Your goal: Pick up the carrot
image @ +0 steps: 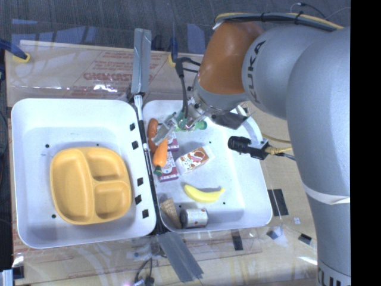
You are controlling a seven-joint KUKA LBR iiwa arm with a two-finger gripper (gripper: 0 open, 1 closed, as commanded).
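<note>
1. Clearly lying against the left wall of the right bin (253, 216): the carrot (160, 152), partly on a small packet (170, 159).
2. Set up and to the right of it, close by: the gripper (181, 121) (jaws too blurred to tell whether apart or together).
3. Long axis near upright in view, slightly tilted; green end low, orange tip high.

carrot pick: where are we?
Done: the arm has reached into the right bin, with the gripper just right of the carrot.
In hand: nothing visibly. The carrot lies against the bin's left wall, next to a sausage and a packet.
Left: closing on the carrot and lifting it.
</note>
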